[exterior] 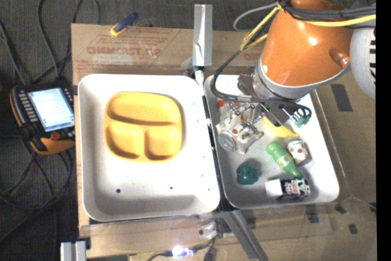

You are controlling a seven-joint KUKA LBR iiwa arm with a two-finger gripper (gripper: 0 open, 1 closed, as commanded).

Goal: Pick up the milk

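a: where is the arm (308, 40) sitting?

b: it is reaching in from the right, with its orange band hanging over the right bin (330, 159). the tool (239, 125) is pointing down into the upper left part of that bin.

a: is the tool gripping anything?

b: i cannot tell; it is blurring into clear clutter there.

a: and the milk?

b: the milk (288, 187), a small white carton, is lying on its side near the bin's front edge, well apart from the tool. a green bottle (281, 157) is lying just above it, a small can (299, 151) beside that, and a dark green lump (247, 173) to the left.

a: the left bin?

b: the left bin (91, 131) is holding a yellow divided tray (145, 125).
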